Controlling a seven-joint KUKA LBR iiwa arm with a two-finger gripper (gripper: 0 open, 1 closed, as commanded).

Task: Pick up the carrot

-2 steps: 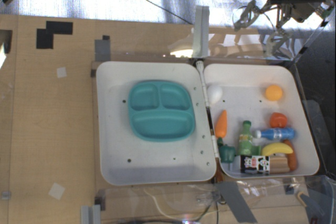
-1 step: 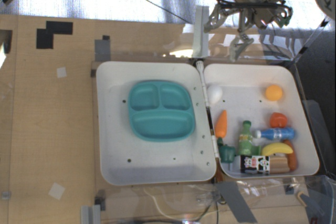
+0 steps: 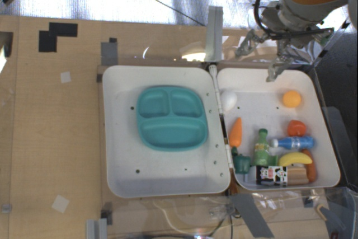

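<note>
Hovering above rt bin's [image 3: 313, 87] far edge, gripper [image 3: 263, 59] is spreading fingers wide, nothing between; carrot [image 3: 236, 132] is lying near divider.

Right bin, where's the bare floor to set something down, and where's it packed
Right bin: bare floor across the middle, between the white egg, the orange ball and the carrot. The near edge is crowded with the green bottle, banana and other items. Left bin: bare floor rings the teal tray.

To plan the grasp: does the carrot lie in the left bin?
No, the carrot lies in the right bin, close to its left wall; the left bin holds a teal tray.
</note>
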